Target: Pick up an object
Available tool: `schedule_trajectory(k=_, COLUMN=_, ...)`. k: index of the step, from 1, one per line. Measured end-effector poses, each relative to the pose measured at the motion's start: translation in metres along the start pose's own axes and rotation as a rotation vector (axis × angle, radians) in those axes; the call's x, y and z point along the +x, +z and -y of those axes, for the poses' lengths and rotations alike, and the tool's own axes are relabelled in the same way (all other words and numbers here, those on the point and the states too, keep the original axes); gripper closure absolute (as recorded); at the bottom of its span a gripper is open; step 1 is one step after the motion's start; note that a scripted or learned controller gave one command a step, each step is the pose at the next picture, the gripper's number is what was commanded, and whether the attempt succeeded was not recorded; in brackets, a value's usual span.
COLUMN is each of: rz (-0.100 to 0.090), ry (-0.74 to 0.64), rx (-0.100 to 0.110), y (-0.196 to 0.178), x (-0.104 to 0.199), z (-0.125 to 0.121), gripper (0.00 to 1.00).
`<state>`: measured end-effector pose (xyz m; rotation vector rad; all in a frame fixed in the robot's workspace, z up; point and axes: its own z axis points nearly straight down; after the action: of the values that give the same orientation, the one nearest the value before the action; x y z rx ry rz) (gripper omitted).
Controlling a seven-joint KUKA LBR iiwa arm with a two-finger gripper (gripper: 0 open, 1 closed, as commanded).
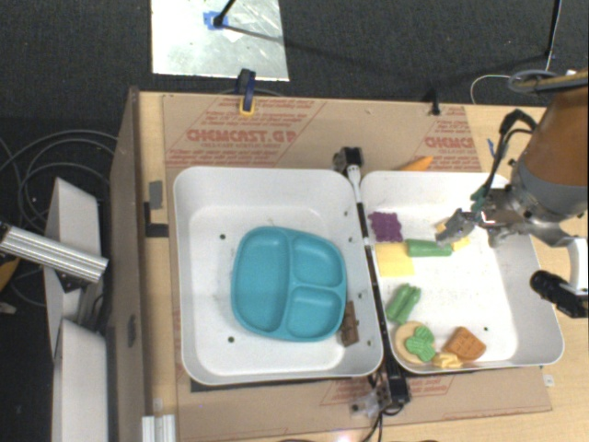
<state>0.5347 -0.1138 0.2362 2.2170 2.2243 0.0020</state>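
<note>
On the table (276,132), the left bin (198,247) bears a teal plate (287,284). My hand (457,227) hangs in the right bin (529,311), just above a green stick (428,248) beside a yellow block (397,260). Whether my grip is open or shut, I cannot tell.

Red lettering reading "CHEMCAST GP" is showing on the brown paper-faced sheet (276,122) lying under both bins, at its far left. The same red print is repeating at the far right (453,141), partly cut off. No other text is legible.
</note>
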Motion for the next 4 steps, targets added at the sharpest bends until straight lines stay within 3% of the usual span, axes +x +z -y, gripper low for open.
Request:
schedule_trajectory(k=1, rz=0.001, ry=-0.005, rx=-0.006, y=0.105, x=0.016, z=-0.079, gripper=0.0)
schedule_trajectory(k=2, rz=-0.002, ry=0.006, rx=0.011, y=0.154, x=0.013, z=0.036, gripper=0.0)
schedule_trajectory(k=3, rz=0.003, ry=-0.001, rx=-0.007, y=0.151, x=-0.017, z=-0.037, gripper=0.0)
schedule_trajectory(k=4, rz=0.006, ry=0.0, rx=-0.01, y=0.114, x=-0.077, z=-0.101, gripper=0.0)
